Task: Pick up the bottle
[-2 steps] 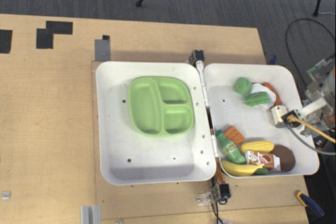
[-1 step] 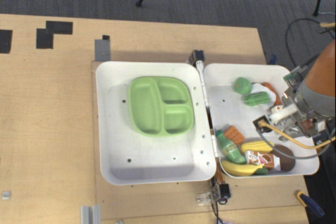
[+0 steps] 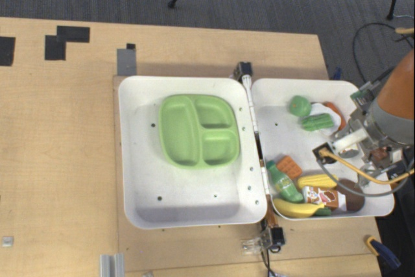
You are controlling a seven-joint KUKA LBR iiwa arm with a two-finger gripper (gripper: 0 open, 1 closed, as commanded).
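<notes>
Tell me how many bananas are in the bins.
2, both in the right bin: one banana along its near edge, another banana just above it. Clutter there may hide more.

Position: one fixed camera, mounted above the bench point(image 3: 58, 139), high enough to take in both bins whole.
Facing: downward at a slant; grey carpet fills the far side beyond the bench, and the bench's near edge runs off the bottom.
Distance: moderate; the left bin point(image 3: 139, 204) sits near centre, the right bin point(image 3: 279, 100) just beside it toward the right.
Framing: bare bench spreads wide on the left bin's left side.
Arm entry: the arm point(image 3: 395, 100) comes in on the right bin's far right side, cropped at the edge.
</notes>
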